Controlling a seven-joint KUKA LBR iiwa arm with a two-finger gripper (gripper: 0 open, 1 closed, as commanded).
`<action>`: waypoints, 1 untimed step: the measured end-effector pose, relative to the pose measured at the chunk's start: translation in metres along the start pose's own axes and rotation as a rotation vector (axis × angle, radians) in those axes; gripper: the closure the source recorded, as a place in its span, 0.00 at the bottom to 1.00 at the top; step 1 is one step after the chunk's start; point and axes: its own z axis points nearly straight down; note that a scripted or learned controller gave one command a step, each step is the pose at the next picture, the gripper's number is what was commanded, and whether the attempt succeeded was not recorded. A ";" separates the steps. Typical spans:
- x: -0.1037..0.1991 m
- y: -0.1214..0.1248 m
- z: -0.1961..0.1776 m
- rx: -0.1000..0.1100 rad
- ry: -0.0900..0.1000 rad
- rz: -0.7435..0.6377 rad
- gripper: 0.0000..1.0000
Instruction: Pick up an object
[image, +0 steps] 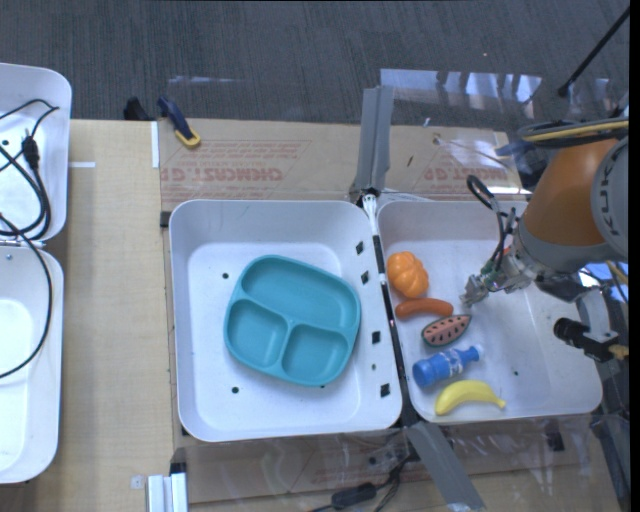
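Over the right white bin (560, 395), my jaws (474, 291) are hovering at two o'clock from the red watermelon slice (446, 329); whether they are open, I cannot tell.

Faint mirrored red lettering — unreadable — on the cardboard sheet (262, 160).

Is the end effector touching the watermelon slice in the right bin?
Apart. The camera view shows bare white bin floor between the end effector and the watermelon slice.

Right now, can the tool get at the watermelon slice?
Probably yes. The tool hangs just right of the slice in the same bin, with bare floor between them.
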 end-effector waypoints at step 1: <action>0.040 0.025 0.000 0.000 0.000 -0.208 0.00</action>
